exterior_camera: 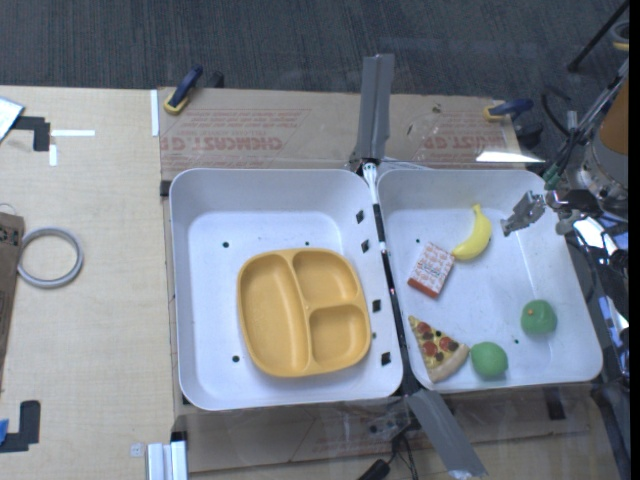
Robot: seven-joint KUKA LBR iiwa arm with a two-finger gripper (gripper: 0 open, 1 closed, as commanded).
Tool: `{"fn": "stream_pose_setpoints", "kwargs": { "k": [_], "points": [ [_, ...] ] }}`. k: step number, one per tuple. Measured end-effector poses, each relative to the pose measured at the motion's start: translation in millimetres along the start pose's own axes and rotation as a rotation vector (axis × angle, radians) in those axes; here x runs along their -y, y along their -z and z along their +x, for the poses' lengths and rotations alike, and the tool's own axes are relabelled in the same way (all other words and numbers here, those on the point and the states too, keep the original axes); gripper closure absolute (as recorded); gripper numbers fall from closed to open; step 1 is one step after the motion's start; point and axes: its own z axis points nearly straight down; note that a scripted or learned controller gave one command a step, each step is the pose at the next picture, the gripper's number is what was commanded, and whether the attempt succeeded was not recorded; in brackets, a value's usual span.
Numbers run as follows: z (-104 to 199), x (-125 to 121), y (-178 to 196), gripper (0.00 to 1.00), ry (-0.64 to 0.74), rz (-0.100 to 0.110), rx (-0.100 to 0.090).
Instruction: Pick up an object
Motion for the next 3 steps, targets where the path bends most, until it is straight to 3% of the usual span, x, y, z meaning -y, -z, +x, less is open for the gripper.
{"fn": "stream_pose_setpoints", "kwargs": {
  "k": [1, 2, 3],
  "points": [
    [-17.5, -21.1, -65.2, 0.00, 0.073, 0.000, -0.002],
    [-6.1, -47.7, -101.1, 0.00, -0.034, -0.008, -0.007],
    [8.3, -1.7, -103.0, 0.00, -0.084, -0.002, 0.000]
  ]
}}
